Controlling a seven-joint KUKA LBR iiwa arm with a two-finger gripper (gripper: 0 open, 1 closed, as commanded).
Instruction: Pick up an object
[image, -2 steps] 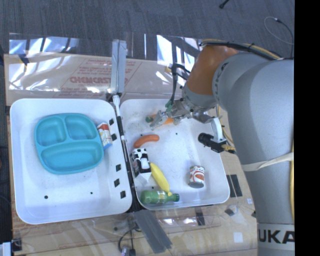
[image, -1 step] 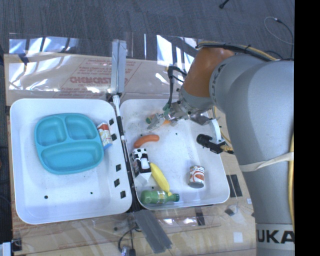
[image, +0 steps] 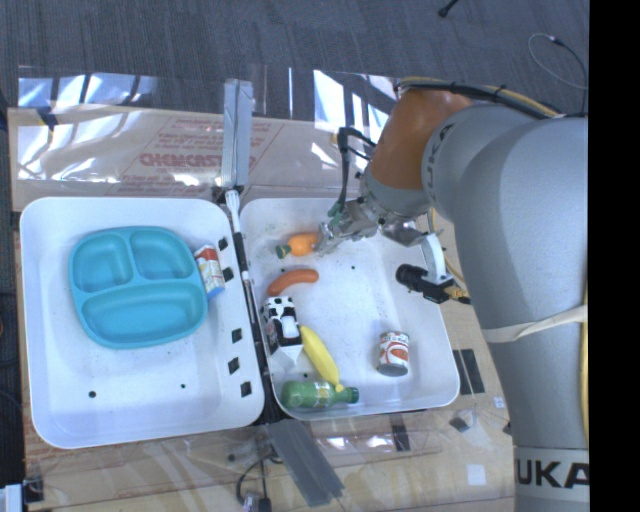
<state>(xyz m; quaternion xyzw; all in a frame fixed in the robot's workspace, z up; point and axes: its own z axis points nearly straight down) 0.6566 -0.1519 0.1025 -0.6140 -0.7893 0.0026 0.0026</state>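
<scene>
Grey arm (image: 510, 230) looms over the right bin (image: 425, 385), its gripper (image: 335, 228) low beside the carrot (image: 299, 245), grip state unclear, so nothing is lifted yet.

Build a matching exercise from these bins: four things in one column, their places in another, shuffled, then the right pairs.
Things:
1. blue tray
2. green bottle
3. carrot
4. banana

Places:
A. far end of the right bin, beside the gripper
B. near edge of the right bin
C. left bin
D. right bin, between the black-and-white carton and the green bottle

Pairs: 1-C, 2-B, 3-A, 4-D
</scene>
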